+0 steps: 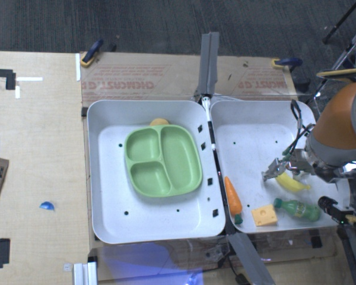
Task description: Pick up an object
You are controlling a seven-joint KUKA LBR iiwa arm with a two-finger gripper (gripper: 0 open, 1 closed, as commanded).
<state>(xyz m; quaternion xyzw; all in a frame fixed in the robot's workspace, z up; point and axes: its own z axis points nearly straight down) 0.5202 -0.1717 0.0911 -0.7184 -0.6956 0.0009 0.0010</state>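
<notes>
The right bin [249, 129] holds a yellow banana [292, 184], a green bottle [298, 209] lying on its side, a yellow cheese wedge [264, 215] and an orange carrot [232, 196] along the bin's left wall. My gripper [275, 171] is low in this bin, right at the banana's left end, touching or nearly touching it. The arm's wrist [338, 129], with its orange band, hangs over the bin's right side and hides that part of the bin.
In the left bin [101, 159] lies a green divided plate [164, 160], with a small yellow-orange object [159, 122] peeking out behind its far rim. A grey divider post [209, 64] stands behind the two bins. A blue scrap [46, 206] rests on the wooden bench.
</notes>
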